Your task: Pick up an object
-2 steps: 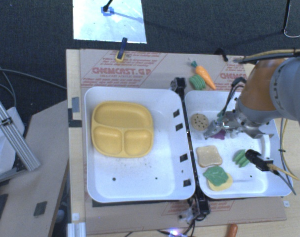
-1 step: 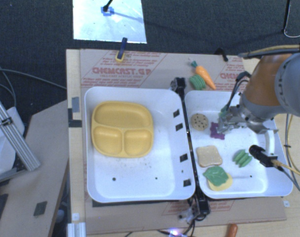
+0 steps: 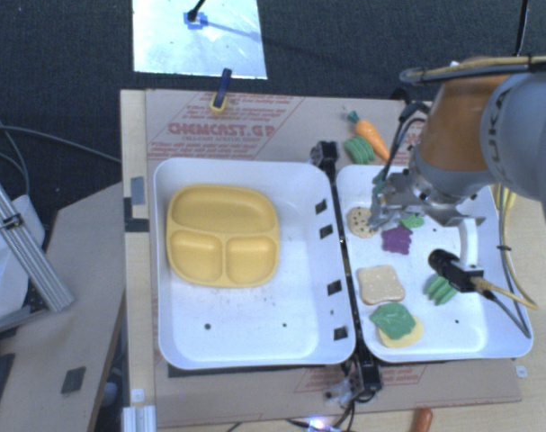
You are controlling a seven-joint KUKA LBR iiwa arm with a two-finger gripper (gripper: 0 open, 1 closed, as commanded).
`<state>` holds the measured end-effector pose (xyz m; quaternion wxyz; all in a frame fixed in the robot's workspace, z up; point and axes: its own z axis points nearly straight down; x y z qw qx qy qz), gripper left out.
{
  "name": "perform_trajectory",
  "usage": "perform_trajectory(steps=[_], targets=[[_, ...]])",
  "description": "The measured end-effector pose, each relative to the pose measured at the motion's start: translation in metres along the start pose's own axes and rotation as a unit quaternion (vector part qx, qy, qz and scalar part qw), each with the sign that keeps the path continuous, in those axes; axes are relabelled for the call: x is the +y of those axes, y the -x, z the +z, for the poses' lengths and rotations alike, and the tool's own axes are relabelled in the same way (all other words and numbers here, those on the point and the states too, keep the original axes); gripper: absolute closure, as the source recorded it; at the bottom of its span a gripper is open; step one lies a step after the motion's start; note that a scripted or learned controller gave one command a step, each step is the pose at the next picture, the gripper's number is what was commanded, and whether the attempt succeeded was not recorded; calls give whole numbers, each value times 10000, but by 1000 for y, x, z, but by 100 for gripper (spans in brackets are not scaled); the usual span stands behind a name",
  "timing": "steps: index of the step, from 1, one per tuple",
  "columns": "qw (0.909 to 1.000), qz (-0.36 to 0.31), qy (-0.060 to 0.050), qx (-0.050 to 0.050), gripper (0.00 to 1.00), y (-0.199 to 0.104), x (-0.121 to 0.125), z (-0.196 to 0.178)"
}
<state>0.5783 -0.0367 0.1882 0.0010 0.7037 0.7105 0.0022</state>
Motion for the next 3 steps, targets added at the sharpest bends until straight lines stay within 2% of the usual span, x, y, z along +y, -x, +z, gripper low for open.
perform_trajectory(steps=[1,2,3], targets=[[10000,-10,-35,6,100,-100,-55,4],[10000,40,-16,-6,0,-94,-52,4],[10000,-10,14,9,0,-173,12,-2]])
